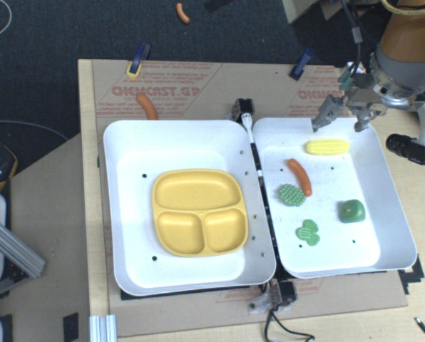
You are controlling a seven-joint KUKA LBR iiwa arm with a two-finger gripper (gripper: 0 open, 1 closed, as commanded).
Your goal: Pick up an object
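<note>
Bench with two white bins, arm poised over the right one.

Right bin (391, 212) carries five items: corn (327, 147), sausage (299, 176), a green round piece (292, 194), a green pepper (351, 211) and a small green sprig (308, 232). Left bin (127, 191) carries a yellow tray (199, 211). Gripper (343, 122) hangs over the far edge of the right bin, fingers spread apart and holding nothing. Corn is the nearest item: it lies just toward the camera from the fingertips, slightly to the view's left, its long axis running left to right across the view. Judgement: a short descent toward the camera, jaws straddling the cob's short width, suits the pick.
</note>
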